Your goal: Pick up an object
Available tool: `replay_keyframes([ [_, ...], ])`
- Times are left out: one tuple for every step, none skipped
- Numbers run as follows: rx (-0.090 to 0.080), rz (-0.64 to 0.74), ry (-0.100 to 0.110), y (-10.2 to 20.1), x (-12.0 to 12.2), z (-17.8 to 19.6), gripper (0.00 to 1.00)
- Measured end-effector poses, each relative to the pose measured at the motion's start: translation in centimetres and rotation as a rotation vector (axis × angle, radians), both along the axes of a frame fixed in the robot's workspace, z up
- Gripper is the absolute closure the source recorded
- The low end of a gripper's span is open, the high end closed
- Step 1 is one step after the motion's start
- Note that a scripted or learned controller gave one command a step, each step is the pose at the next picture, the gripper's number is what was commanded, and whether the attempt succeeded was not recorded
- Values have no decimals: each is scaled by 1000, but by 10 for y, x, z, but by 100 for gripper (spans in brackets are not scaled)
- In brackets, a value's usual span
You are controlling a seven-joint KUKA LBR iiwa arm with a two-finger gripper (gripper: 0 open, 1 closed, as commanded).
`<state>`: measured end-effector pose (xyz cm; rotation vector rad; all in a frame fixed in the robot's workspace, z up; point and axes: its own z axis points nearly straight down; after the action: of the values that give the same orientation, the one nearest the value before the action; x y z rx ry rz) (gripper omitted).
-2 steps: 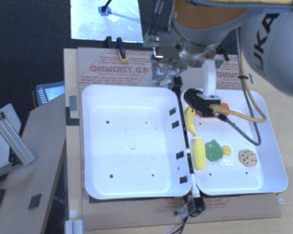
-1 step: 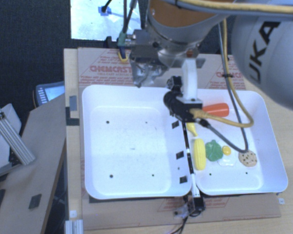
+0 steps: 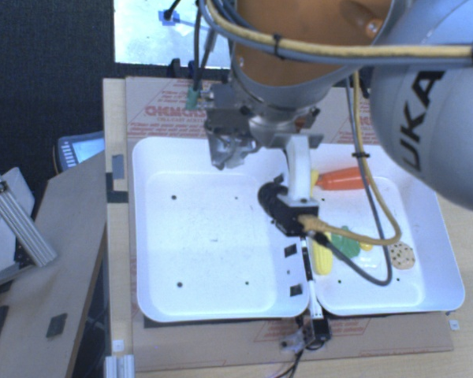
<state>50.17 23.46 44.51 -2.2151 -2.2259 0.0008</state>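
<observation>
My gripper (image 3: 227, 154) hangs over the back right part of the left bin (image 3: 181, 298), under the grey and orange wrist. Nothing shows beneath it or in its grasp. The right bin (image 3: 445, 286) holds an orange carrot-like piece (image 3: 343, 179) at the back. Nearer the front lie a yellow piece (image 3: 322, 257) by the dividing wall, a green piece (image 3: 347, 245) beside it, and a round speckled cookie (image 3: 402, 254) further right. The arm covers the right bin's back corner.
Both bins rest on a cardboard sheet (image 3: 162, 109) on the bench. A yellow cable (image 3: 378, 239) loops down over the right bin's objects. A metal rail (image 3: 16, 219) and clutter stand off the bench to the left.
</observation>
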Motion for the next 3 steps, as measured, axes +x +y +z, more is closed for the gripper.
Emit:
replay_keyframes([
  [0, -6, -6, -1, 63, -10, 100],
  [5, 0, -11, 0, 39, 78, 100],
  [-3, -4, 3, 0, 41, 6, 100],
])
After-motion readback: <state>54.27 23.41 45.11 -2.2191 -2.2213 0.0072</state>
